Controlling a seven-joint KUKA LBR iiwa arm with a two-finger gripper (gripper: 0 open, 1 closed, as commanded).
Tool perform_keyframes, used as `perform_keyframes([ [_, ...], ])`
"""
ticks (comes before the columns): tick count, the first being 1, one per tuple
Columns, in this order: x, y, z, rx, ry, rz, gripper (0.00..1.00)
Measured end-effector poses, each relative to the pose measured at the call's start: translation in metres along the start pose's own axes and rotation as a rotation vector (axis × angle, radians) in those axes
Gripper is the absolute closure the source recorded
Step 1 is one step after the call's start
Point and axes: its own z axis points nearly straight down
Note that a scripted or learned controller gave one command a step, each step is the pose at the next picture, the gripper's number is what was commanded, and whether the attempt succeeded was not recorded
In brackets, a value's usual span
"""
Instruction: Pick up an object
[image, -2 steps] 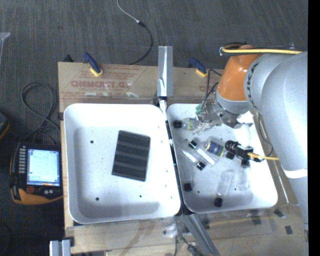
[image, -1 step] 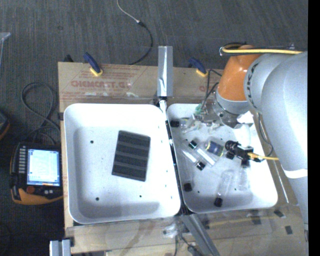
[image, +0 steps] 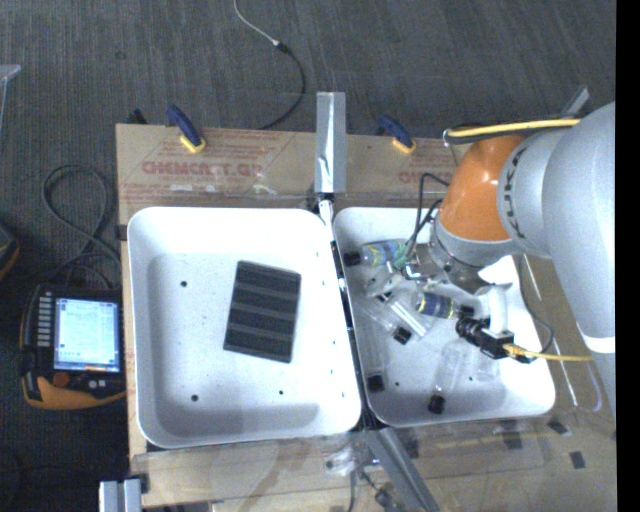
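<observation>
My gripper (image: 402, 312) reaches down into the right bin (image: 520, 400), below the orange band of the arm (image: 482, 200). It hangs over a cluster of clear plastic items (image: 385, 300) near the bin's middle. A clear bottle with a blue-green label (image: 383, 254) lies just behind it. Another clear piece (image: 458, 368) rests toward the bin's front. Whether anything sits in the gripper is hidden by glare and clutter. A black ribbed pad (image: 263, 311) lies flat in the middle of the left bin (image: 160, 240).
Small black pieces are scattered in the right bin (image: 352, 258), (image: 375, 382), (image: 436, 404). A yellow cable (image: 545, 355) runs off the wrist to the right. A handheld pendant (image: 75, 340) lies left of the bench. Clamps (image: 185, 128) hold the backboard.
</observation>
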Motion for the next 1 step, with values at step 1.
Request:
perform_keyframes([
  [1,0.0000,0.0010,-0.0102,-0.003,0.001,0.001,1.00],
])
